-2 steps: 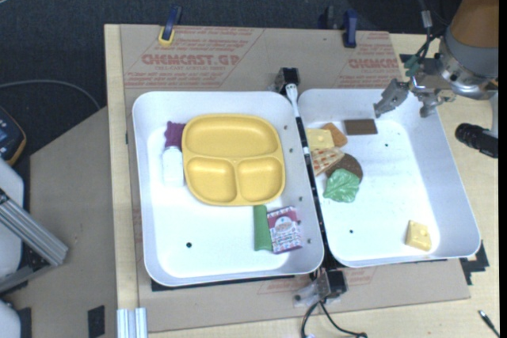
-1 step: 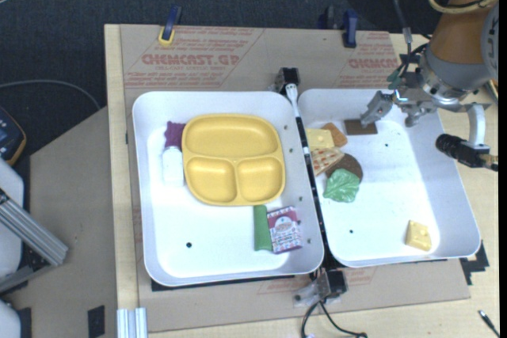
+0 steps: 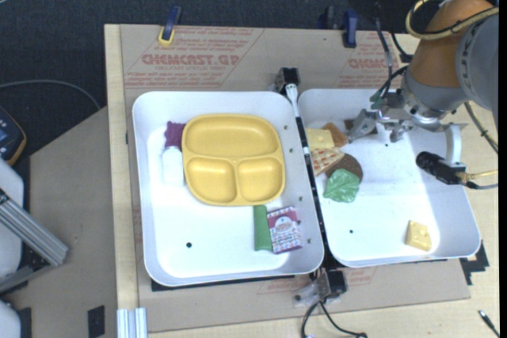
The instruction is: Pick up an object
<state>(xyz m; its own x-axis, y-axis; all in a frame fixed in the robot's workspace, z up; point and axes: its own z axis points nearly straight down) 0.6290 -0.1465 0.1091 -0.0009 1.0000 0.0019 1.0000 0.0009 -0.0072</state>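
While the gripper [image 3: 386, 123] hangs over the right bin's [image 3: 396, 249] far edge, whether it is wide or narrow cannot be told. Food pieces [image 3: 333, 162] cluster at that bin's left wall; a cheese wedge [image 3: 419, 235] lies near its front right corner. A yellow tray [image 3: 234, 157] fills the left bin [image 3: 214, 261].

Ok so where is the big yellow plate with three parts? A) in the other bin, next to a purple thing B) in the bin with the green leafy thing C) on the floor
A: the yellow plate lies in the left bin, beside the purple thing.
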